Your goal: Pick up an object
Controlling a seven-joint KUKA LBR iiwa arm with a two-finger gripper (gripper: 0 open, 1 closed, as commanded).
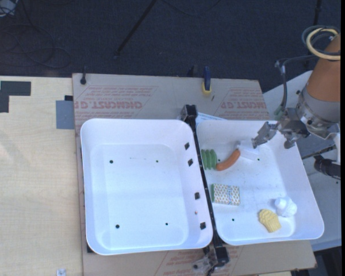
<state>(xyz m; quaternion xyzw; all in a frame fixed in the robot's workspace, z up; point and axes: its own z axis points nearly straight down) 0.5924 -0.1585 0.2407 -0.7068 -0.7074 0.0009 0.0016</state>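
The right bin [308, 194] holds several small items. An orange carrot-like piece [228, 160] lies next to a green ribbed piece [209, 158] near the bin's left wall. A checkered pad [225, 194] sits mid-bin. A yellow lump [269, 220] and a white lump [283, 206] rest at the front right. My gripper [273, 142] hovers over the bin's far right part, right of and above the orange piece. Its fingers are open with nothing between them.
The left bin [92, 171] lies beside the right one, with a black divider clamp [196, 171] between them. Both stand on a cardboard sheet [138, 99]. A blue-yellow clamp [206, 84] sticks up at the back edge.
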